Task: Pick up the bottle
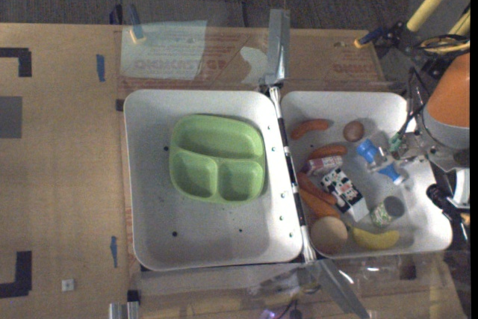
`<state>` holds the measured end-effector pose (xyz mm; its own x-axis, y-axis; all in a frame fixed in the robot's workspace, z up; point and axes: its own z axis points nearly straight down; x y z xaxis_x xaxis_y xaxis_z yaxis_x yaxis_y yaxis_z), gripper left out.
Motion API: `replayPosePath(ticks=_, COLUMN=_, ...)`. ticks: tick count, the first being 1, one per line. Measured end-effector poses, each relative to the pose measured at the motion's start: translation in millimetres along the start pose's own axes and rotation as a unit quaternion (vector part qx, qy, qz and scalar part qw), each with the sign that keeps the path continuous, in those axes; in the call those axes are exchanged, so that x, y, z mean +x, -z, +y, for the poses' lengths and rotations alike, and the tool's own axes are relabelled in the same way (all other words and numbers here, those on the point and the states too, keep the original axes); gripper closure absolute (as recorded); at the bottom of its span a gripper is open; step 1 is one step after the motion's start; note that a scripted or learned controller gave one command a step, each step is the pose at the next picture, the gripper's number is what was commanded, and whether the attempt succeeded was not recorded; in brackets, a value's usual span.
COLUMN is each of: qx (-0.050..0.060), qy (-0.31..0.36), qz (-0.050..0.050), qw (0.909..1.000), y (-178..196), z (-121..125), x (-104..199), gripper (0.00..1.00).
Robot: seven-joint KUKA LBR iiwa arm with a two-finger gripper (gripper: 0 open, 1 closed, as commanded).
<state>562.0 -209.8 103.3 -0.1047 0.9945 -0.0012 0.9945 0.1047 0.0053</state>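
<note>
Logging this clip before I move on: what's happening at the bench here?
A grey arm with an orange band reaches in from the right over the right bin, its hand low near a clear bottle with a blue cap. The view doesn't settle whether it has the bottle. That bin also holds a banana, carrots, sausages and a patterned carton. The left bin holds a green divided plate.

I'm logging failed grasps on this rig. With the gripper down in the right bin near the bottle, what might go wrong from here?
1. The bottle lies tilted among clutter; the gripper may only clip its blue end and let it slip.
2. The black-and-white carton and sausage lie close by, so closing there might nudge or catch them instead.
</note>
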Motion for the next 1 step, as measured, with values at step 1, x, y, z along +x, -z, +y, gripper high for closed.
replayPosePath(ticks=1, qx=0.001, qy=0.039, qz=0.0, qw=0.9992, y=114.1, z=19.3, x=41.4, gripper=1.0)
